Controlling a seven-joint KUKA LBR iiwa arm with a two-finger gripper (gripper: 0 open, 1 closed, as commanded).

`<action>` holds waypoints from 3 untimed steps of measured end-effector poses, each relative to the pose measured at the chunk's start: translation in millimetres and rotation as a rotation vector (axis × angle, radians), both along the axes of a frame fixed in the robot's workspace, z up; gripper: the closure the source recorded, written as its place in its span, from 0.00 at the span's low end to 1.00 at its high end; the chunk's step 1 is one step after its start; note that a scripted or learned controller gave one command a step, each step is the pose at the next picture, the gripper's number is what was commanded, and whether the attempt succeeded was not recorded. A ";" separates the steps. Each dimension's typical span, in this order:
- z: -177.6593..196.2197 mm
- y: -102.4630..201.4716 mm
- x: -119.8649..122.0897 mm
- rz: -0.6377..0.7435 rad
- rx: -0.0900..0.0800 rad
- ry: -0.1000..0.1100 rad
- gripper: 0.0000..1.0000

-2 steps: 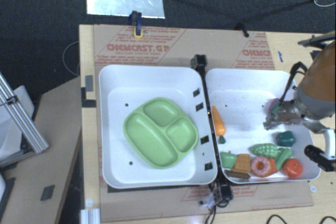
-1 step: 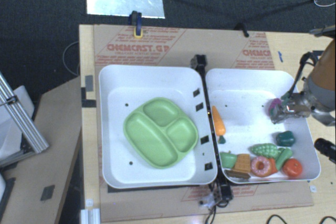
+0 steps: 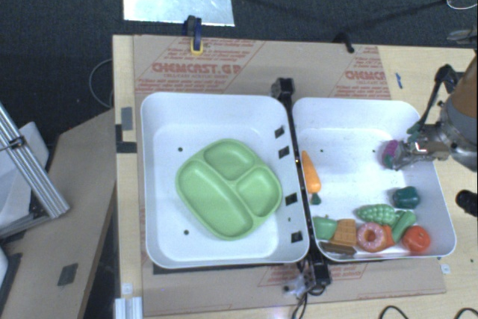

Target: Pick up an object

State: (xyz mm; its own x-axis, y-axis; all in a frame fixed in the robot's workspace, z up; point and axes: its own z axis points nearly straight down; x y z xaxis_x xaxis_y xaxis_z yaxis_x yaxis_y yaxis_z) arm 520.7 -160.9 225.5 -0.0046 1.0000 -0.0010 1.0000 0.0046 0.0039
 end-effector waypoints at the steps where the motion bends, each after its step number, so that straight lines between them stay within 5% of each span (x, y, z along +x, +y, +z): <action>1: 7.5 48.8 11.3 0.001 0.001 0.001 1.00; 2: 0.8 106.2 34.7 0.004 0.001 0.000 1.00; 3: 3.5 104.6 40.5 0.001 0.001 0.001 1.00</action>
